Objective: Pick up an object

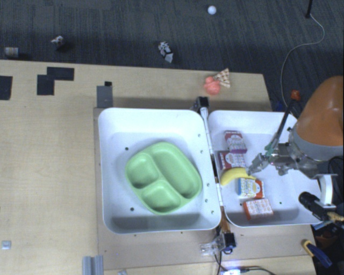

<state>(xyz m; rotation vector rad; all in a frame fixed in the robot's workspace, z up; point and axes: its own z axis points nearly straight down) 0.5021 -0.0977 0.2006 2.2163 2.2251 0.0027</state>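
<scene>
Tool (257, 163) over right bin (279, 217), finger spread unclear, tip just beside banana (234, 175).
Small cartons crowd the banana: two (235, 142) above, two (250, 188) below. Green divided plate (162, 176) fills left bin (115, 215).

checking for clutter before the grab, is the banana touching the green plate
Apart. The camera view shows the banana in the right bin, the green plate in the left, bin walls between them.

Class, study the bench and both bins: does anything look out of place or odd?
Yes. A pink ball with a small striped item lies on the bench beyond the bins, and small bits, including a white ball, lie scattered on the dark floor.
</scene>
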